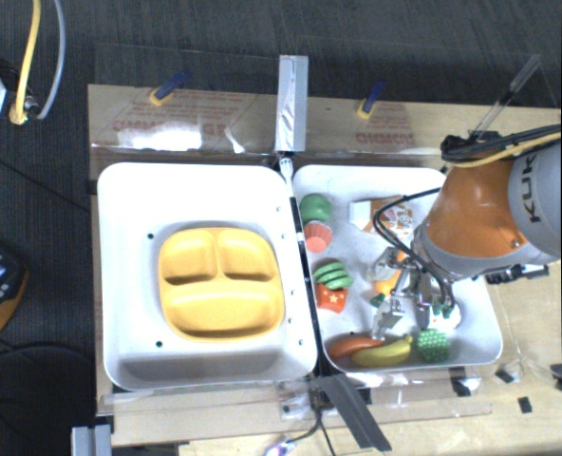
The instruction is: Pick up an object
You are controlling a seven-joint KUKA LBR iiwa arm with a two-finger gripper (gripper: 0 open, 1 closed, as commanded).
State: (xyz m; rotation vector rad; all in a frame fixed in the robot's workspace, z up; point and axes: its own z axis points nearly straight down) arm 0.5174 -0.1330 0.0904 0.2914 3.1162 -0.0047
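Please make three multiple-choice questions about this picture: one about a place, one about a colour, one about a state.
1. Where is the yellow tray?
A. in the left bin
B. in the right bin
C. on the floor

2. What colour is the knobbly toy beside the banana?
A. blue
B. green
C. white

3. How does the tray lie?
A. upside down
B. on its edge
C. flat, compartments up

Answers:
1 A: it lies within the left bin.
2 B: its surface is green.
3 C: three compartments face the camera.

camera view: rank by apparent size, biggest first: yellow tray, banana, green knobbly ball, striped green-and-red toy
1. yellow tray, by far.
2. banana, partly covered by the gripper.
3-4. striped green-and-red toy and green knobbly ball: look similar, not ranking them.
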